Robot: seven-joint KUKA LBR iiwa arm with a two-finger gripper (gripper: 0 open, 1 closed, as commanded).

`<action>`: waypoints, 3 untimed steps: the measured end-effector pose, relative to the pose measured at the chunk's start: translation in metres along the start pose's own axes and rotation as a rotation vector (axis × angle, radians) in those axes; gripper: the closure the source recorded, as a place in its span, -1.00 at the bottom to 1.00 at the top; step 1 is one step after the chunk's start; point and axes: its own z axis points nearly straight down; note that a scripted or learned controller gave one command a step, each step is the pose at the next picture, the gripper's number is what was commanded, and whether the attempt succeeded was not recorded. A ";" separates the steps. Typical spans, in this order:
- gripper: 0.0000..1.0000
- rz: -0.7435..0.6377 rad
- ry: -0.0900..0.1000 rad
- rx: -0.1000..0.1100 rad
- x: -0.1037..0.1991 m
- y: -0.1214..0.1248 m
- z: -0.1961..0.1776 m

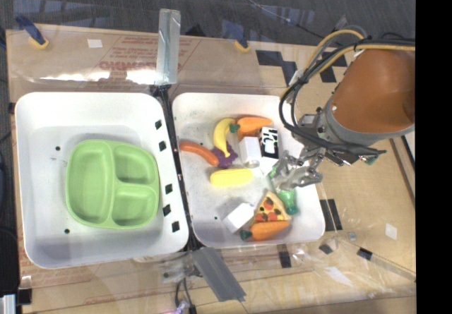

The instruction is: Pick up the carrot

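A metal gripper (293,173) is seen above the right bin (200,224), beside a pizza slice (271,208) and carrot (267,230); its state cannot be told.

Two white bins (42,235) look like smooth, slightly glossy plastic. At nine o'clock, a lime green divided plate (111,183) has a soft plastic sheen. Toy foods toward three o'clock, among them a carrot (268,230) and a banana (223,134), look like smooth moulded plastic. The counter (85,58) looks like matt brown cardboard under shiny clear film. The end effector (293,177) shows bare, reflective metal; the arm's orange band (374,90) is satin-smooth.
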 end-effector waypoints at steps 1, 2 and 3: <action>1.00 -0.097 0.001 -0.015 0.034 0.018 0.093; 1.00 -0.089 0.000 -0.010 -0.017 0.052 0.068; 1.00 -0.368 0.000 -0.003 0.014 0.029 -0.037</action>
